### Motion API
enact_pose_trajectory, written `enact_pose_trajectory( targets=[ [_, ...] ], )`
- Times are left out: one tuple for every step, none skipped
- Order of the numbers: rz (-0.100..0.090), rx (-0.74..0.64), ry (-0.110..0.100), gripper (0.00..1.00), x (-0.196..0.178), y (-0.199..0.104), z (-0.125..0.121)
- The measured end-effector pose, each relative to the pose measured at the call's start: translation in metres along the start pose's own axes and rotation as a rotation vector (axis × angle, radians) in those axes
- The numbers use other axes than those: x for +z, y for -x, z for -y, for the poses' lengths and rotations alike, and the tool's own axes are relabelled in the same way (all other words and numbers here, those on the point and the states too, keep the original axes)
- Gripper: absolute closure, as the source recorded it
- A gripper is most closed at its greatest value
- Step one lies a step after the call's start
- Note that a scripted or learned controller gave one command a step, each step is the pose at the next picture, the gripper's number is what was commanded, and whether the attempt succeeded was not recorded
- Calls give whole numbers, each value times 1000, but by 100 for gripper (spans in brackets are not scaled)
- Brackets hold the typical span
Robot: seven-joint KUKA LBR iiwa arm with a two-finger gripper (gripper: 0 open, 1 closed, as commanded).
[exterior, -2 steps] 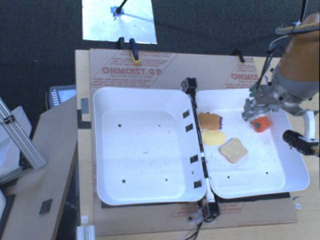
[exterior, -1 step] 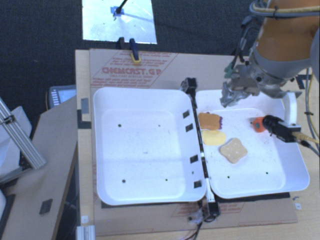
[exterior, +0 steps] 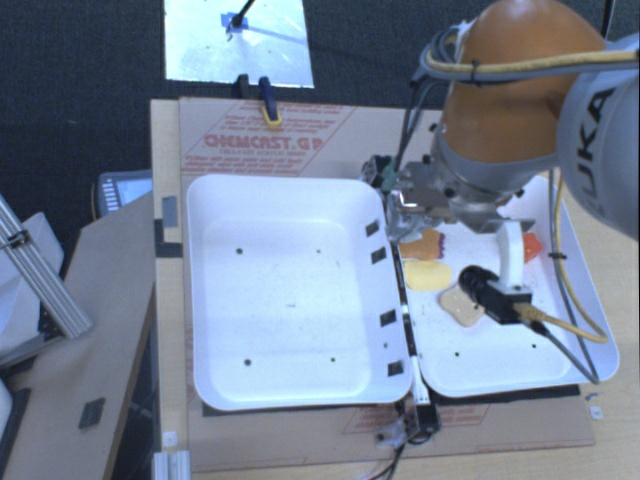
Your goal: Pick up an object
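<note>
Over the far left corner of the right bin [exterior: 500, 363], the grey arm [exterior: 600, 148] is seen reaching in from the right of the view, its orange band [exterior: 515, 63] raised above the wrist. The jaws are hidden under the wrist, close to the wall shared with the left bin [exterior: 290, 298]; whether they are wide or narrow cannot be told, and it cannot be told if anything is held.

Four small things are seen on the floor of the right bin. An orange piece [exterior: 424, 245] lies just under the wrist, near the shared wall. A yellow piece [exterior: 428, 276] is placed just beside it on the near side. A tan piece [exterior: 462, 310] lies near the yellow one, further toward the near edge and to the right. A red piece [exterior: 531, 246], partly covered by the robot, is seen toward the bin's right side, apart from the others.

Small black clips [exterior: 388, 318] are fixed along the shared wall. Both bins are set on a cardboard sheet [exterior: 270, 133] with red print, which is carried by the desk [exterior: 110, 298]. A blue and yellow clamp [exterior: 268, 103] is fixed at the sheet's far edge, and a shiny metal plate [exterior: 238, 28] is seen beyond it.
</note>
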State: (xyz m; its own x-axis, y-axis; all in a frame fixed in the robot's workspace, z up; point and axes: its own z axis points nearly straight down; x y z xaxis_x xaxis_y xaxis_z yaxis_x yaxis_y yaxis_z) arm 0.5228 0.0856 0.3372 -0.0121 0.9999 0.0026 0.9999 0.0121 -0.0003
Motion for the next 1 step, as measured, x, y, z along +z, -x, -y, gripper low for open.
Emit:
enact_pose_trajectory(
  targets=[
    [0, 4, 4, 100, -27, -39, 6]
  ],
)
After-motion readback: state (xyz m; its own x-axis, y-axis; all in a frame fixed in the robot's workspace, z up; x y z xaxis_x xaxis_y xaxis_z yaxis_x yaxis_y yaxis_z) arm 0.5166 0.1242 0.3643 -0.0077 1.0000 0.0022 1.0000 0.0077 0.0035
